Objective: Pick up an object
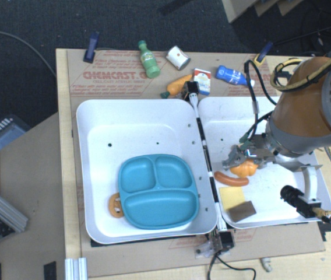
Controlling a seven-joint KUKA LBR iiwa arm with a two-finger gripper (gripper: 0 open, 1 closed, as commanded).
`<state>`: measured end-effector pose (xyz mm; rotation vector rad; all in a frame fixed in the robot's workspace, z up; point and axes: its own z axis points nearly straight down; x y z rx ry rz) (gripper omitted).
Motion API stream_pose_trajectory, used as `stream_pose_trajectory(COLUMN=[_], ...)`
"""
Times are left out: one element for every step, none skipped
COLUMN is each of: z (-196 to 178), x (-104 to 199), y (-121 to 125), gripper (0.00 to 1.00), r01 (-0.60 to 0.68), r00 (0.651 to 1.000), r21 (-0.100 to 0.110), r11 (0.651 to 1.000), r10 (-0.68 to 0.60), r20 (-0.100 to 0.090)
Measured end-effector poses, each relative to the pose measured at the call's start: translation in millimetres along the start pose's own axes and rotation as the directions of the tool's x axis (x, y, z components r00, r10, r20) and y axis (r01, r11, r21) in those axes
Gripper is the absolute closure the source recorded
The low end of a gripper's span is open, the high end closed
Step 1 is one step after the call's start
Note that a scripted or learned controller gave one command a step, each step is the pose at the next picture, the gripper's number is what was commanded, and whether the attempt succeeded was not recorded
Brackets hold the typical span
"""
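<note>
My gripper (239, 156) hangs low over the middle of the right bin (229, 118), at the end of the grey and orange arm coming in from the right. An orange rounded toy (247, 169) lies right below and touching the gripper's tip. Just in front of it a red-orange sausage (231, 179) lies on the bin floor. A yellow cheese slice (231, 197) and a brown square (242, 210) sit near the bin's front wall.
The left bin (95, 127) holds a blue divided plate (157, 190) with a brown pretzel (115, 205) at its left edge. Behind the bins lie a green bottle (148, 59), white can (178, 57), blue can (231, 74), small carton (201, 80) and an orange carrot (177, 86).
</note>
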<state>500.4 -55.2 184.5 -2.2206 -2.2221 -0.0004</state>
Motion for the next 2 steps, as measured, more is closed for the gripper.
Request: stream_pose_trajectory(z=[-31.5, -20.5], x=[45.1, 60.5], y=[20.4, 17.2], gripper=[1.00, 1.00], r01=[0.001, 0.000], r00=[1.000, 1.000], r21=[0.000, 0.003], r11=[1.000, 1.000], r10=[-0.001, 0.000], r20=[0.000, 0.000])
